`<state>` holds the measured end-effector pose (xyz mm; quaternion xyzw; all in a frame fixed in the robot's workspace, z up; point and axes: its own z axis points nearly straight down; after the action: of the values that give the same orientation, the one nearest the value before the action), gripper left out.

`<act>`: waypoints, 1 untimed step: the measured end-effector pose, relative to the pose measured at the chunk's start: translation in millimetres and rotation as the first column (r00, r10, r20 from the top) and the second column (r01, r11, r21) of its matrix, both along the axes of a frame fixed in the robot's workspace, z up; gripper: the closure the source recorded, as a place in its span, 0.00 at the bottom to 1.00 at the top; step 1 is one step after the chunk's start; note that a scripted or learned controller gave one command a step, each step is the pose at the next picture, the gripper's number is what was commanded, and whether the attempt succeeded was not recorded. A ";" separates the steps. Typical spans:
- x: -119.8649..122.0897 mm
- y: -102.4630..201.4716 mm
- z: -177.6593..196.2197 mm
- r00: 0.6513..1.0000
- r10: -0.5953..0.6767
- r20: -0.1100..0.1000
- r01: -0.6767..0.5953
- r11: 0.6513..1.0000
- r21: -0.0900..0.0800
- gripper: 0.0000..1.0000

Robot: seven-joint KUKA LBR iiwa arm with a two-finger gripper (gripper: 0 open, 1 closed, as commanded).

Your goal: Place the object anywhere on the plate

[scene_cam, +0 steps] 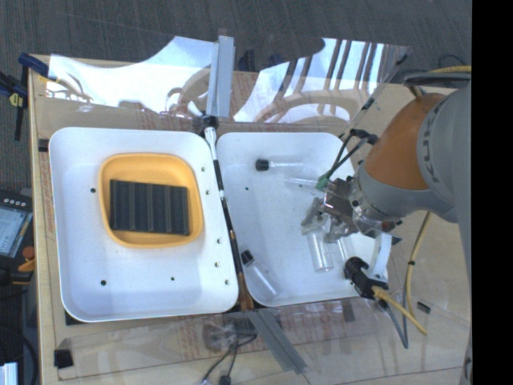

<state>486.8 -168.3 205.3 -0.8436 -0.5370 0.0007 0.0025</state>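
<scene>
Grey arm (433,159) cut off at right, claw (325,235) grip unreadable, clear tubes (264,283) faint, yellow plate (151,200).

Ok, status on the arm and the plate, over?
Gripper low in right white bin, over clear plastic tubes. Yellow plate in left bin, dark ridged insert on it.

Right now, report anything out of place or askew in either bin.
The clear tubes in the right bin lie scattered: one with a black cap near the back, another slanted against the front left wall. The yellow plate in the left bin sits square. Nothing looks spilled.
</scene>
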 end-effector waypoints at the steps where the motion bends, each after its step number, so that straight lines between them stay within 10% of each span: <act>1: 0.0 -0.1 0.0 1.000 0.000 0.000 0.000 1.000 0.000 0.00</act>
<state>486.8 -168.4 205.3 -0.8436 -0.5370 0.0007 0.0025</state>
